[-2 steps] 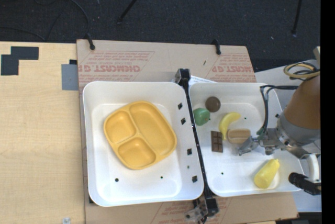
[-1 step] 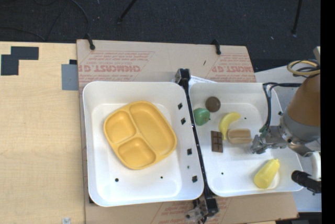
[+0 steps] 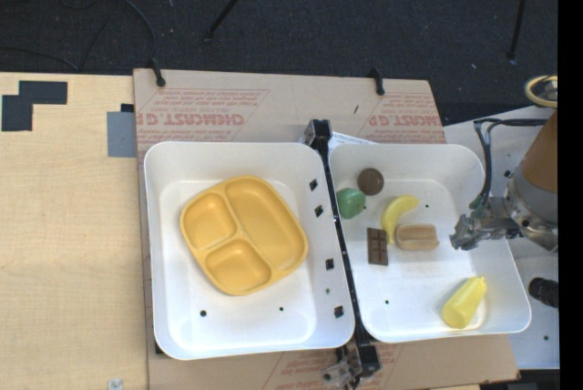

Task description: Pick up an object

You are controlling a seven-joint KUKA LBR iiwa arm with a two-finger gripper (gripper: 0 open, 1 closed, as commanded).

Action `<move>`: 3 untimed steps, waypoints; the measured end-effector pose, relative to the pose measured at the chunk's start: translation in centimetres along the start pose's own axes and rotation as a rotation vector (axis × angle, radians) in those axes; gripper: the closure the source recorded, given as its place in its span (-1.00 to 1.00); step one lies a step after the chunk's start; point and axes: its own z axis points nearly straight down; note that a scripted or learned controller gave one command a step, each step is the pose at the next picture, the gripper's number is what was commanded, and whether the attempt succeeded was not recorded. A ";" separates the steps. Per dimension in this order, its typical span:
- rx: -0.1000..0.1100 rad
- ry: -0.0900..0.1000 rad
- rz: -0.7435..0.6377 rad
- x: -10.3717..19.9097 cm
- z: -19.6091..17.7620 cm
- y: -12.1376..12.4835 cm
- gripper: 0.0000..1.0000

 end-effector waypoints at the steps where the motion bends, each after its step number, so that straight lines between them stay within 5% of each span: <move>1: 0.003 0.001 0.000 -0.1 -2.5 0.1 1.00; 3: 0.005 0.004 -0.004 10.6 -3.2 0.1 1.00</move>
